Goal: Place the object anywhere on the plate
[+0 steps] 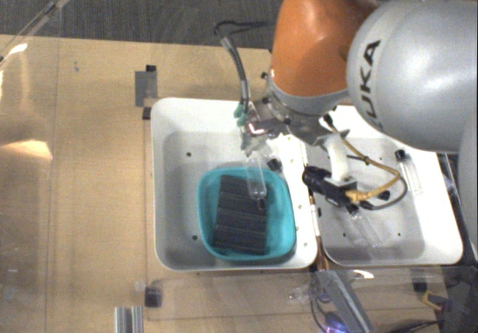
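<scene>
Resting flat on the teal plate (282, 213) in the left bin (173, 175), the dark ridged object (237, 221) lies under the gripper (256, 188). I cannot tell its grip. Lift straight up, slowly.

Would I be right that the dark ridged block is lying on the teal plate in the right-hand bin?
Not quite: the camera view shows the dark ridged block lying on the teal plate in the left-hand bin, not the right-hand one.
</scene>
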